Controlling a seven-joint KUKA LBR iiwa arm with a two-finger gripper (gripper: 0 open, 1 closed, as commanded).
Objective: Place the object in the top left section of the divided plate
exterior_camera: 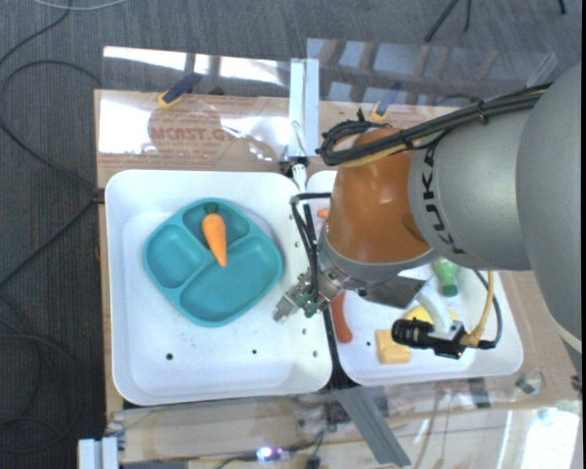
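A teal divided plate (190,296) sits in the left white bin (137,360). An orange carrot (215,239) with a green top lies on the plate's upper middle. It points down and slightly right, roughly along the ridge between the sections, and nothing touches it. My gripper (299,304) hangs low at the left bin's right rim, to the right of the plate and apart from the carrot. Nothing shows in it. The orange band and grey arm body cover much of the right bin.
The right bin (498,360) holds a red-orange stick (342,320), a yellow block (393,347) and a green item (446,277), partly hidden by the arm. A black cable plug (425,334) hangs over it. A metal divider rail (304,96) stands behind the bins.
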